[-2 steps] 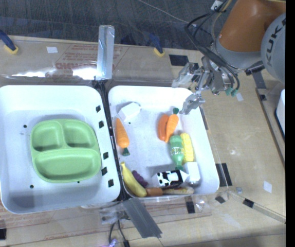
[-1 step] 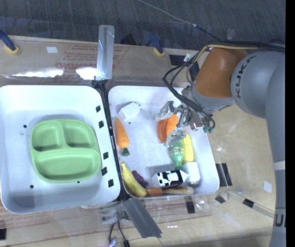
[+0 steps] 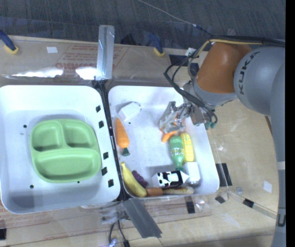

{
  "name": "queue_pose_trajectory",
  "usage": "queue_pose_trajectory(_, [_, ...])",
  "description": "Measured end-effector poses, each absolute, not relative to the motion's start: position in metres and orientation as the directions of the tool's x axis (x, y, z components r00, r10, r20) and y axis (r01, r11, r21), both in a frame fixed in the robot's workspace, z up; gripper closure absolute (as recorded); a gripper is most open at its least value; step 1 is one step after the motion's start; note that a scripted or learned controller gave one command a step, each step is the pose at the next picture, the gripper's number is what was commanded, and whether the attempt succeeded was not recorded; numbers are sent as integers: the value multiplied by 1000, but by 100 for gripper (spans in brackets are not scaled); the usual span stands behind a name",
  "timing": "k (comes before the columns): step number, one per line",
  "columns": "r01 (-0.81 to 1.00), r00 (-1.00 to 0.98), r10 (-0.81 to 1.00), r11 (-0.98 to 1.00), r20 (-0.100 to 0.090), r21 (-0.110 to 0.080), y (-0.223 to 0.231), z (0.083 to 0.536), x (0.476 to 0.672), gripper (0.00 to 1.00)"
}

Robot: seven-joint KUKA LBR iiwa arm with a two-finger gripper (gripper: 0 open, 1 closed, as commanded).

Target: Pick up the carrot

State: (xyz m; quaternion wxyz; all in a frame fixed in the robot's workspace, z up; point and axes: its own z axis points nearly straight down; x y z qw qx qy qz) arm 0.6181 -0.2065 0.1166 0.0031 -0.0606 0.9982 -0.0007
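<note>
The carrot is a long orange piece with a dark green end. It lies near the left wall of the right bin, pointing toward the front. My gripper hangs over the middle right of that bin, well to the right of the carrot and apart from it. A small orange piece shows just below the gripper's tip, touching or nearly touching it; I cannot tell whether it is held.
Beside the gripper lie a green bottle and a yellow corn cob. A white object sits behind the carrot. A banana, a black-and-white cow and a white block crowd the front. The left bin holds a green divided plate.
</note>
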Motion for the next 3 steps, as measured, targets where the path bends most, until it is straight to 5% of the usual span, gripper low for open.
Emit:
queue_pose_trajectory(1, [-122, -993, -122, 993, -6, -2, -206, 116, 618, 0])
queue_pose_trajectory(2, [-128, -992, -128, 992, -12, -4, -204, 128, 620, 100])
queue_pose_trajectory(3, [-261, -965, -261, 965, -4, -1, -133, 181, 507, 100])
